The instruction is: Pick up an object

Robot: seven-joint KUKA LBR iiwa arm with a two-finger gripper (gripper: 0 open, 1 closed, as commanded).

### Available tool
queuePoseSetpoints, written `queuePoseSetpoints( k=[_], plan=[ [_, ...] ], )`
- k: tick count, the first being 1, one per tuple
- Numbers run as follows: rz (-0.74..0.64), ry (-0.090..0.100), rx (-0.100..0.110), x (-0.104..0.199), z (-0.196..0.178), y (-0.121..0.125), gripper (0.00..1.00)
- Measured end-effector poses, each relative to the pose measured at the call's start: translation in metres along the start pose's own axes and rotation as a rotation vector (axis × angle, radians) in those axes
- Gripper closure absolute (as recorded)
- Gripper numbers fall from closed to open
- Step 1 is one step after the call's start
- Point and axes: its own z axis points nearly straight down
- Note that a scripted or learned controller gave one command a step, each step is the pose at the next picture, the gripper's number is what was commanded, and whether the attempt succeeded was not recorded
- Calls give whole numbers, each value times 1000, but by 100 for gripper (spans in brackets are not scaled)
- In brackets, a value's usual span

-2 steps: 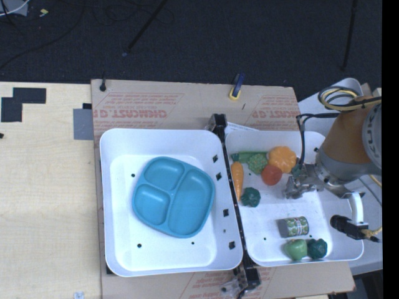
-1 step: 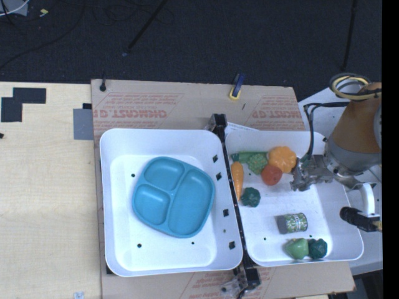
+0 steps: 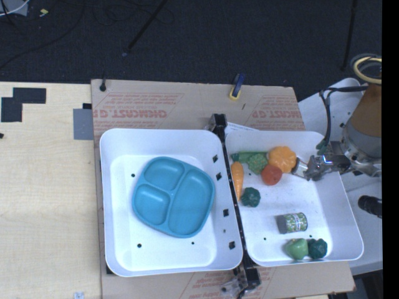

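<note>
Seen from above, the gripper (image 3: 310, 167) hovers at the right bin's (image 3: 340, 198) edge, just beside a round orange fruit (image 3: 282, 158) and red tomato (image 3: 271, 175); whether its fingers are spread cannot be told. Nothing is lifted yet. A glossy blue sectioned plate (image 3: 174, 195) lies in the left bin (image 3: 118, 167).

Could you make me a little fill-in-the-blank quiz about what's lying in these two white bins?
1. The left bin holds a divided plate coloured ____.
2. The orange carrot lies along the ____ edge of the right bin.
3. The small can lies on its ____.
4. The gripper sits just right of the ____ ball.

Missing words: blue; left; side; orange
</note>
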Motion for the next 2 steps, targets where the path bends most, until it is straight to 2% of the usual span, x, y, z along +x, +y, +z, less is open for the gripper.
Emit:
queuePoseSetpoints(
  k=[1,2],
  plan=[
    [1,1,2,-1,-28,0,100],
    [-2,4,9,47,-18,-19,100]
  ],
)
